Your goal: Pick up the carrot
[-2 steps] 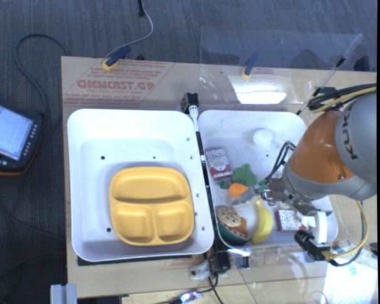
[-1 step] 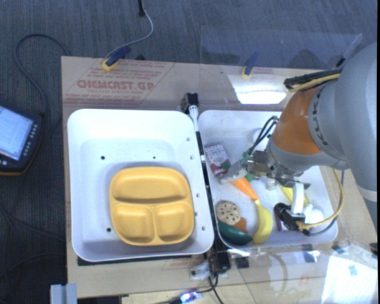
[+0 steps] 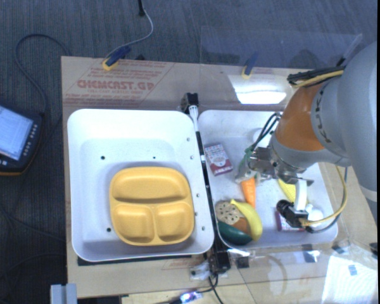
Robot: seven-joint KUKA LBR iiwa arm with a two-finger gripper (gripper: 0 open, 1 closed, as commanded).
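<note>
Hovering over the right bin, the gripper point(image 3: 258, 168) sits at the carrot's upper end; whether its jaws are apart or together cannot be told.

The carrot point(image 3: 249, 191) lies near the middle of the right bin point(image 3: 240, 118), its long axis running roughly from the bin's far edge toward its near edge, the green-topped end up under the gripper and the orange body pointing toward the near edge. Just below it, at the near edge, a banana point(image 3: 252, 217) rests over a cookie point(image 3: 226, 212). A small red box point(image 3: 218, 158) lies toward the bin's left wall. The left bin point(image 3: 88, 135) carries a yellow divided tray point(image 3: 152, 204).
</note>
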